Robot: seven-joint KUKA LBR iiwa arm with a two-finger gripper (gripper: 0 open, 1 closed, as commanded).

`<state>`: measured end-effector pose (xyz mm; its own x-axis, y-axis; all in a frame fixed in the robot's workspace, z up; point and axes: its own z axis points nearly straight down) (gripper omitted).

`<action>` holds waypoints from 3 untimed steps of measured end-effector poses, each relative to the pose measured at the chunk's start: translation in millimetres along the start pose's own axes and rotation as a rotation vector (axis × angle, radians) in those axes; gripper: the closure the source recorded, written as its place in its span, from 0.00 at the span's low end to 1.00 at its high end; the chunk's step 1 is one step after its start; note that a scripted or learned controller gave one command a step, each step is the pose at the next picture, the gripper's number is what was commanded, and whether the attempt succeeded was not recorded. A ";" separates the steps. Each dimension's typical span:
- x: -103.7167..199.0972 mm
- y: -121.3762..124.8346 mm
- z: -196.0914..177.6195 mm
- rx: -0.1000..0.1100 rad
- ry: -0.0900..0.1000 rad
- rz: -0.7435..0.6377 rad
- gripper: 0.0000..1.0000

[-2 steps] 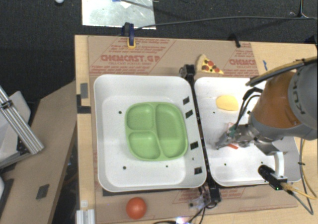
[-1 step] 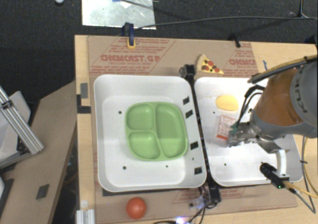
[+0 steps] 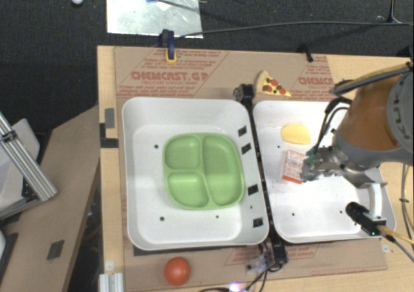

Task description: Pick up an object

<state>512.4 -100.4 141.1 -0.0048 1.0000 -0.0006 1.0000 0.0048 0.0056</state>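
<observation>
Gripper (image 3: pixel 310 169) in right bin (image 3: pixel 336 229) | opening: cannot tell | packet (image 3: pixel 292 166) touching its left

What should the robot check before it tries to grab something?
1. Gripper over the right bin: ok.
2. Something close to grab: ok, a small packet lies right beside the gripper.
3. Packet between the fingers: cannot tell, the wrist hides them.
4. Other choice nearby: ok, a yellow piece lies just above the packet, apart from it.
5. Green tray out of the way: ok, it sits in the left bin.
</observation>
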 end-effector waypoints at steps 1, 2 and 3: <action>-0.1 -0.6 -64.0 -0.003 -0.001 0.000 1.00; -0.3 1.1 -89.4 0.001 0.000 0.000 1.00; 62.4 10.3 -90.2 0.003 0.002 -0.006 1.00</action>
<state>521.9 -37.9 231.3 -0.0105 0.9999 0.0015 0.9999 0.0105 0.0028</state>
